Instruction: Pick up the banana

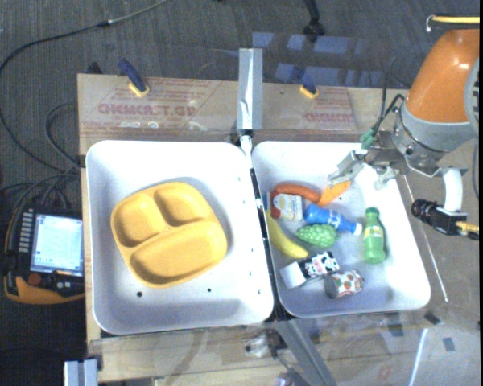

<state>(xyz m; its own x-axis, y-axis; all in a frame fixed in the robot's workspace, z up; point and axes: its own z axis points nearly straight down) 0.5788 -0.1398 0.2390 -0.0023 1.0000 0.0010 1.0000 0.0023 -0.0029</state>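
Gripper (350,167) over right bin (402,240), at the bin's 1 o'clock; jaw state cannot be told.
Banana (286,241) lies at the bin's 9 o'clock, near the left wall, well apart from the gripper. Green bottle (373,235) at 3 o'clock. Yellow divided tray (169,233) sits in left bin (105,296).

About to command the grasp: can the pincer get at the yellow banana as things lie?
Probably, but tightly: the yellow banana lies against the right bin's left wall, with the green ridged toy close beside it.
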